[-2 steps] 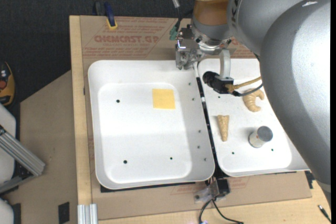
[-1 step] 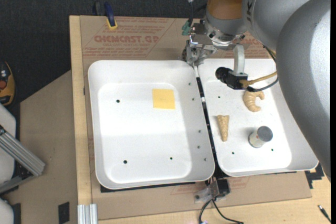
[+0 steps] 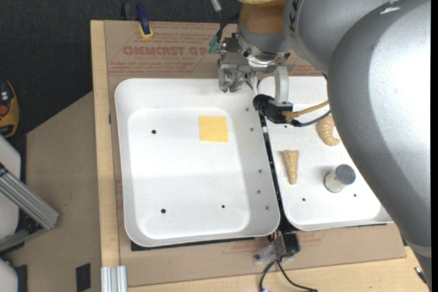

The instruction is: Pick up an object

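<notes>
— Hanging above the far rim of the left bin, the gripper sits under the orange band; whether it is closed or spread cannot be told from this angle.

— And the objects?

— A yellow square lies flat in the left bin. The right bin holds a cone, a grey cylinder and a tan curved piece, all apart from the gripper.

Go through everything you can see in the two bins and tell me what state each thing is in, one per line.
Yellow square: flat in the left bin, alone.
Cone: lying on its side in the right bin.
Grey cylinder: tipped over, right bin.
Croissant-shaped piece: lying flat, partly behind the arm.
Gripper: above the bins' far edge, holding nothing visible.
</notes>
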Available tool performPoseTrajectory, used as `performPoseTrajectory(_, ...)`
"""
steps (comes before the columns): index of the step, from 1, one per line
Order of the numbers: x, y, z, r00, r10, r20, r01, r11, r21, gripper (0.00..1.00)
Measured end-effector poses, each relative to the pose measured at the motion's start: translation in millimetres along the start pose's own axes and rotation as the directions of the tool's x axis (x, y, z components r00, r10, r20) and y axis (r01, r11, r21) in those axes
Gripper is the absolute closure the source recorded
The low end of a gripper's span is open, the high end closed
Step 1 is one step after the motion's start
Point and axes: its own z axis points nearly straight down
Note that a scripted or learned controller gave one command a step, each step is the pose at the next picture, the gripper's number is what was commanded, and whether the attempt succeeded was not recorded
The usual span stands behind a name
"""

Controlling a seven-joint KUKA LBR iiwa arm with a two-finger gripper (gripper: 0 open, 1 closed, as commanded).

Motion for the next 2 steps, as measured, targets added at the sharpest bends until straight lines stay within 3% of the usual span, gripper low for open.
performPoseTrajectory(2,-69.2,0.4,-15.6,1.0,0.008,0.002,-0.008,1.0,-0.002,1.0)
